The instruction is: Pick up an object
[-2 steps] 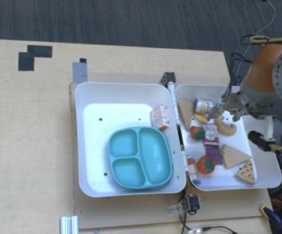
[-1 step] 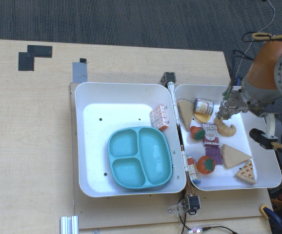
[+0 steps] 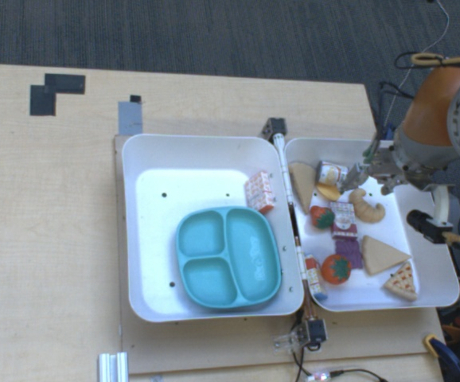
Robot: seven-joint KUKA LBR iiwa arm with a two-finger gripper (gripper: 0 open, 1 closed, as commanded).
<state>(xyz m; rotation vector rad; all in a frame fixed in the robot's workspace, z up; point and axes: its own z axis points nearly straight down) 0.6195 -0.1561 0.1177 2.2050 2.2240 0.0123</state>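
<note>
Presently the gripper sits low in the right bin, tips just above the croissant and just right of the yellow piece and the small can. Whether the claw is wide, narrow or holding anything cannot be told (the tips are too small and blurred).

Crowding left of the croissant: a strawberry, a small packet and a purple item. Below it lie a tomato, a bread wedge and a pizza slice. A tan wedge leans by the bin's left wall.

Well left of the croissant, the left bin holds a blue divided plate and a small carton.
</note>
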